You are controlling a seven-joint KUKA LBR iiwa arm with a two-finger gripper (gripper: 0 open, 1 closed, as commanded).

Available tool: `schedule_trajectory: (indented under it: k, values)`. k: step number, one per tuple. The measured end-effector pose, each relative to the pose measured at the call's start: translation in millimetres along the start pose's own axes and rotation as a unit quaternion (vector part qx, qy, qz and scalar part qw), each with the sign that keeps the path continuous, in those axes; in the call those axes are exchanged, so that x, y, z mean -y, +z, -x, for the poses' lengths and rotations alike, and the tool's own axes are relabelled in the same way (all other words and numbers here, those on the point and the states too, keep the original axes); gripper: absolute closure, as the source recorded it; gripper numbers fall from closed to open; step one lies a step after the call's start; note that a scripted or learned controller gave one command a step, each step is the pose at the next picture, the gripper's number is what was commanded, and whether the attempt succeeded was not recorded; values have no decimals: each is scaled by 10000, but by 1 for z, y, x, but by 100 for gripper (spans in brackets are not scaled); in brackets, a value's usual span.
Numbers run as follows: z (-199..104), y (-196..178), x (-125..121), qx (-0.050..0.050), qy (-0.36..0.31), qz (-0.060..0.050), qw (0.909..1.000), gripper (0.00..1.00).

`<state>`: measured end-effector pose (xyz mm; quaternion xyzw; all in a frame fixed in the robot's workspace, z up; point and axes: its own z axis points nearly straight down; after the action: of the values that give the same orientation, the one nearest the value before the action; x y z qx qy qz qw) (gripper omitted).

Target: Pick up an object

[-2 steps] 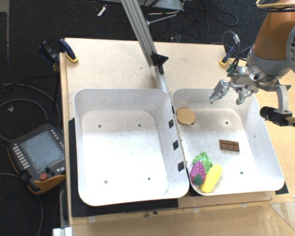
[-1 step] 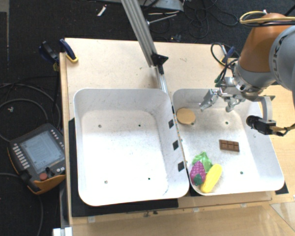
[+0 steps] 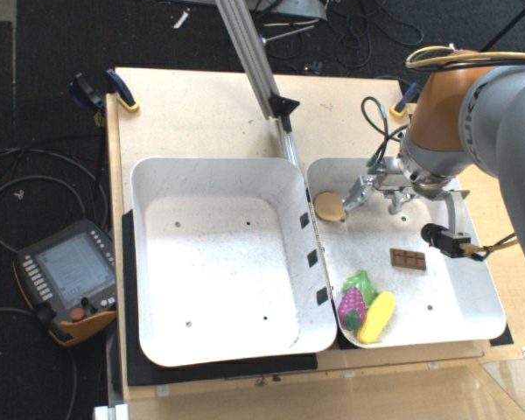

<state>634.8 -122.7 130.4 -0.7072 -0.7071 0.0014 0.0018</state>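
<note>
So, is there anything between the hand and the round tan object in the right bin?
Nothing visible is. The hand hangs over the upper part of the right bin, just right of the round tan object, with bare bin floor between them. The chocolate bar and the toy fruits lie lower, off that path.

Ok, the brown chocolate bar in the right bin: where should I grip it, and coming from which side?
Probably from straight above, closing across the short width of the chocolate bar at mid-length. It lies flat on the right bin floor with its long side roughly left-right and clear floor around it, so no side approach offers an edge. The end effector sits up-left of it.
</note>
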Motion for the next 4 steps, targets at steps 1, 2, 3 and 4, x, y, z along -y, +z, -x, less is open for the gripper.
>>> schedule_trajectory:
  k: [1,2,3,4]
  values:
    - [0,-14,-2,4,6,33,10000,100]
    - [-5,-58,-1,6,-13,50,10000,100]
    - [-5,-82,-2,6,-12,43,10000,100]
    - [-60,-97,-5,-5,-42,39,10000,100]
